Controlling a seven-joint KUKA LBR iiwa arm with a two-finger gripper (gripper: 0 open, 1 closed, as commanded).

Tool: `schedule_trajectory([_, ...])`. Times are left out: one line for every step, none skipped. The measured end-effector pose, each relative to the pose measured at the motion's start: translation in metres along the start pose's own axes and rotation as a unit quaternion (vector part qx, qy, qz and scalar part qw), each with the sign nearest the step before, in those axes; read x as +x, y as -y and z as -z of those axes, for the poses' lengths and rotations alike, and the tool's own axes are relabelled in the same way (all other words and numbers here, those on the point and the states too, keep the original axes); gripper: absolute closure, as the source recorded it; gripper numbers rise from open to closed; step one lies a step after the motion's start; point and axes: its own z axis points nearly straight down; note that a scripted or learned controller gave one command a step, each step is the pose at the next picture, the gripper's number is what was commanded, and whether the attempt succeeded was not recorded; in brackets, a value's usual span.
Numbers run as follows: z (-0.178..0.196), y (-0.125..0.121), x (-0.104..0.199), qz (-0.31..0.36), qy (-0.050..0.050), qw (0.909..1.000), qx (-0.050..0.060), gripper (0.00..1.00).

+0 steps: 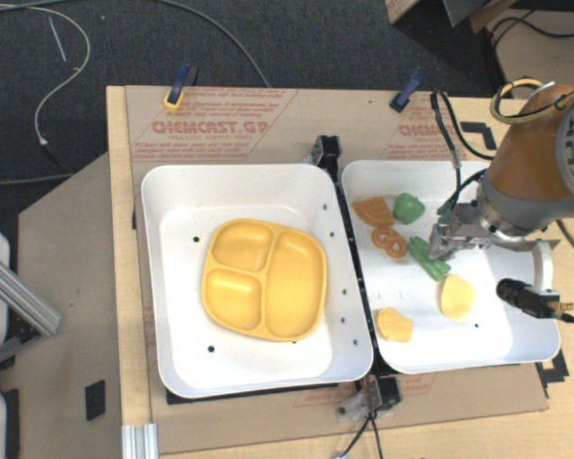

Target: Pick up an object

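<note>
**Pincer low in the right bin, over the green stick**

You have two white bins side by side on the surface (134, 256). The left bin (172, 208) holds a yellow divided plate (265, 279), lying flat near its middle. The right bin (497, 347) holds the small things: an orange piece (371, 208) at about 10 o'clock, a green lump (408, 207) just beside it toward 11, a brown pretzel (390, 242) below those two, a green stick (428, 259) near the centre, a pale yellow lemon (456, 296) toward 5 o'clock of the stick, and a yellow chunk (394, 325) at 7 o'clock near the front wall.

The arm (536, 161) comes in from 3 o'clock. Its pincer (444, 248) sits at the upper end of the green stick. You cannot tell from here whether it is released or clenched, nor whether it has the stick.
</note>
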Motion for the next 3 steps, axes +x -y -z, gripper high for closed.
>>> schedule_trajectory([0.046, -0.007, -0.004, 0.001, 0.001, 1.0000, -0.003, 1.00])
schedule_trajectory([0.090, -0.010, -0.004, 0.001, 0.002, 1.0000, -0.003, 1.00])
schedule_trajectory([0.145, -0.012, -0.004, 0.001, 0.002, 1.0000, -0.004, 1.00])
